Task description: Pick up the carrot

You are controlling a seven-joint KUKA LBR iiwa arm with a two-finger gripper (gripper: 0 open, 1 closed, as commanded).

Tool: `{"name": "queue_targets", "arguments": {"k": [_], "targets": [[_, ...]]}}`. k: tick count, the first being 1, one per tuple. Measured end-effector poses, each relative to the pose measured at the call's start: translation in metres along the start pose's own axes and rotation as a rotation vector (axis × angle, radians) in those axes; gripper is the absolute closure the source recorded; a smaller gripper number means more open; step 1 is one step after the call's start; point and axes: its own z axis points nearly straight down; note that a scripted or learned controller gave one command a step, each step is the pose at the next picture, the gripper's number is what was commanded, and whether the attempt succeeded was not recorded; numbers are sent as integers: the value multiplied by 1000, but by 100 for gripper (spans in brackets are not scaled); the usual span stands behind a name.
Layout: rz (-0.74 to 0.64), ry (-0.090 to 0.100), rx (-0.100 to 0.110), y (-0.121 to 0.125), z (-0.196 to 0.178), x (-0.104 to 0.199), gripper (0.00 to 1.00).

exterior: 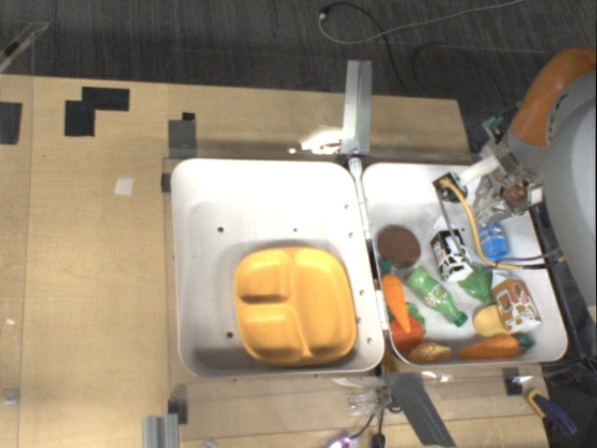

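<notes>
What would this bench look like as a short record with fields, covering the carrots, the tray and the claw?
left bin: yellow divided tray
right bin: mixed toy food and small containers
carrot one: against the divider wall
carrot two: along the near wall
claw: above the right bin's far right part, apart from both carrots

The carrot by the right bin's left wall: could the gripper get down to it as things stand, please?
Probably yes: the carrot lies uncovered on top, though the bin wall and a green bottle crowd its sides. The gripper hangs above the bin.
</notes>
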Motion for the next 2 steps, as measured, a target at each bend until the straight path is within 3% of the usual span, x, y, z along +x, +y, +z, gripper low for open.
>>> {"name": "queue_targets", "arguments": {"k": [1, 2], "targets": [[-48, -5, 3, -72, 15, 26, 100], [-52, 0, 3, -73, 3, 28, 100]]}}
